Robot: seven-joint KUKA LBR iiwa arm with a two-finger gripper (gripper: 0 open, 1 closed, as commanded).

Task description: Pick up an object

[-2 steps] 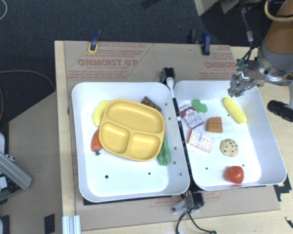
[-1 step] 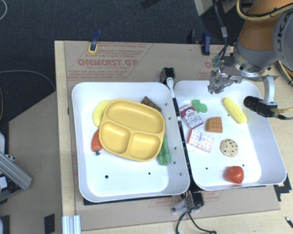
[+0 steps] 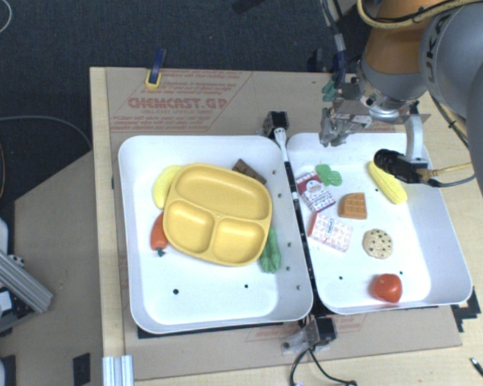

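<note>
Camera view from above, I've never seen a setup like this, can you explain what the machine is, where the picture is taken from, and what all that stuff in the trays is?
This is one picture from a fixed camera above a bench, looking down at a slant. The grey and orange machine at the top right is a robot arm. Its tool hangs over the far edge of the right bin, and nothing shows between its fingers. That bin holds toy food: a corn cob, a cookie, a tomato, a brown toast-like piece, a green item and two small packets. The left bin holds a yellow divided plate lying over other toys.
</note>
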